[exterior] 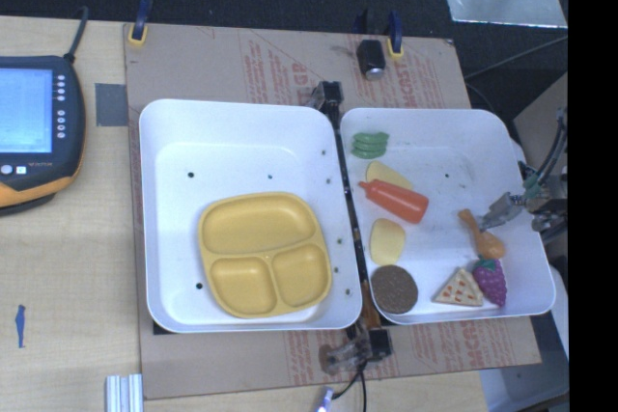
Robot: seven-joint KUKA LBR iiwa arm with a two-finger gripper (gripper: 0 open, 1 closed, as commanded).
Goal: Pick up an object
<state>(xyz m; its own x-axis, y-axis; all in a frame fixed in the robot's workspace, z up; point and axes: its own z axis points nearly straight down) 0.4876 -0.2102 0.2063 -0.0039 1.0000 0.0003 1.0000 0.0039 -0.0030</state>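
Bench bins: gripper (509,204) at right bin's (439,132) 3 o'clock rim, fingers probably parted, holding nothing. Drop straight onto the drumstick (480,235), centred before closing.

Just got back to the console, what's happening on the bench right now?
Nothing is picked up yet. The hand sits at the right edge of the right bin, close to a toy chicken drumstick. That bin also holds a green slice, an orange hot dog, a brown cookie, a pizza slice and purple grapes. The left bin holds a yellow divided tray.
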